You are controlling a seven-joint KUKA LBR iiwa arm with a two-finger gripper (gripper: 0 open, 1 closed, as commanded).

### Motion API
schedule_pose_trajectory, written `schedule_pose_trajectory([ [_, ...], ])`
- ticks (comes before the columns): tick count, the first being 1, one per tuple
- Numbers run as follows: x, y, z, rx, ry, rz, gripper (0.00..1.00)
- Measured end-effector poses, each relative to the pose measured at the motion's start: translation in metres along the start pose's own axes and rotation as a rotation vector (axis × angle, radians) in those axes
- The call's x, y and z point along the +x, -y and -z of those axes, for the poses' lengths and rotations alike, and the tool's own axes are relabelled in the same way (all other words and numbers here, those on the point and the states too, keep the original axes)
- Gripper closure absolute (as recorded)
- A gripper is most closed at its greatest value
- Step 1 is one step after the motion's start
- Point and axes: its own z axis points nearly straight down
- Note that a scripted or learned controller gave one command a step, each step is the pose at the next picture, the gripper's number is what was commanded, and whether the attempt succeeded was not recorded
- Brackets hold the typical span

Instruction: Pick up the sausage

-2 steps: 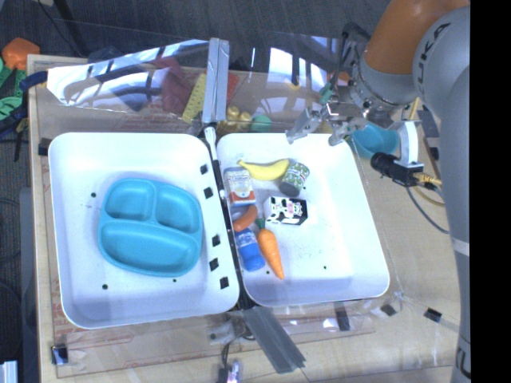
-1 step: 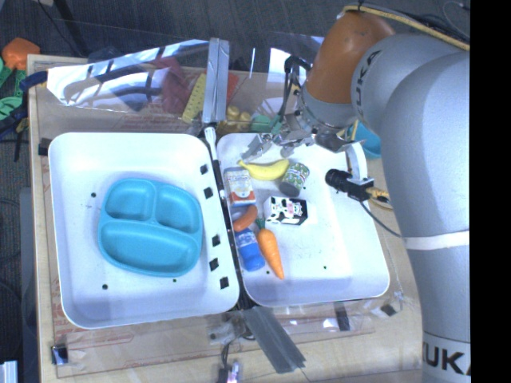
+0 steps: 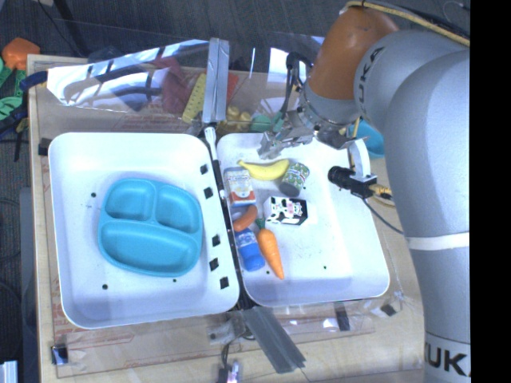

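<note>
You're looking down from one fixed camera above the bench, tilted so both shallow white plastic bins (image 3: 335,282) fit in frame. It sits fairly far back. The metal two-finger claw (image 3: 273,144) hangs upper right of centre; the divided blue plastic tray (image 3: 150,227) lies down-left of it.
</note>
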Motion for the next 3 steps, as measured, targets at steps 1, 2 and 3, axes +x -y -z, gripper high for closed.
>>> schedule_pose_trajectory([
  [1, 0.025, -0.006, 0.027, -0.006, 0.004, 0.299, 1.00],
  [2, 0.047, -0.003, 0.075, -0.006, 0.006, 0.552, 1.00],
  [3, 0.029, 0.009, -0.072, -0.006, 0.006, 0.849, 1.00],
])
